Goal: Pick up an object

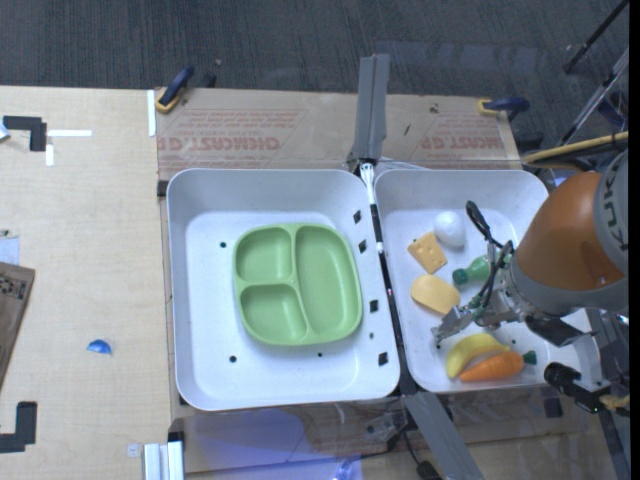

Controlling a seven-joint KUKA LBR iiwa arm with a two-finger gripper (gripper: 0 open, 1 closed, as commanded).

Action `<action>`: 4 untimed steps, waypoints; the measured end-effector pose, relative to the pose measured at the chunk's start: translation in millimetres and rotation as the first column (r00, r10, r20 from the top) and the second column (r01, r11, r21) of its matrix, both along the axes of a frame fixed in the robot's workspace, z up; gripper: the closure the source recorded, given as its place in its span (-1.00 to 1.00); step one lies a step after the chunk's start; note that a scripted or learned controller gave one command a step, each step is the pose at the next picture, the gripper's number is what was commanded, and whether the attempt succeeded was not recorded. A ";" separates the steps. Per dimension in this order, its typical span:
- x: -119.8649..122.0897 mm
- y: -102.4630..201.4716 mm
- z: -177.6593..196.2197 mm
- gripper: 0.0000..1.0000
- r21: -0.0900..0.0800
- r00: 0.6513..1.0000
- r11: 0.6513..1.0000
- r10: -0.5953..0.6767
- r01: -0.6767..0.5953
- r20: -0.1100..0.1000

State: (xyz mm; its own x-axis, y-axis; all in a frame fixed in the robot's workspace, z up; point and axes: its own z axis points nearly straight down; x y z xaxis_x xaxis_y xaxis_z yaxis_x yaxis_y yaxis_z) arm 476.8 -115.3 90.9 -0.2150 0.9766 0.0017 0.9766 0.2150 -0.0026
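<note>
Banana (pixel 472 350) | right bin (pixel 420 368) | beside carrot (pixel 494 367) | arm (pixel 570 238) above

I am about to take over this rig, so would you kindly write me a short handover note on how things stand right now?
Gripper: low in the right bin, just above the banana; whether it grips anything cannot be told.
Right bin contents: banana and carrot by the near wall, two cheese pieces, a white egg, a green piece.
Left bin: a green divided plate.
Done: arm lowered into the bin.
Left: nothing visibly lifted; the pick is still to do.
</note>
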 end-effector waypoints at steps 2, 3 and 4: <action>79.7 3.2 9.3 1.00 -0.004 1.000 1.000 -0.030 0.030 0.001; 130.0 58.3 100.8 1.00 -0.003 0.999 0.999 0.035 -0.035 0.003; 99.2 1.0 49.3 1.00 -0.003 1.000 1.000 0.024 -0.024 0.001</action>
State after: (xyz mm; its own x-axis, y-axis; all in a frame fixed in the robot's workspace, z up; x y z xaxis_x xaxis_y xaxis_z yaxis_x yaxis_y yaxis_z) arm 576.0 -114.3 140.3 -0.2379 0.9713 -0.0012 0.9713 0.2379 -0.0018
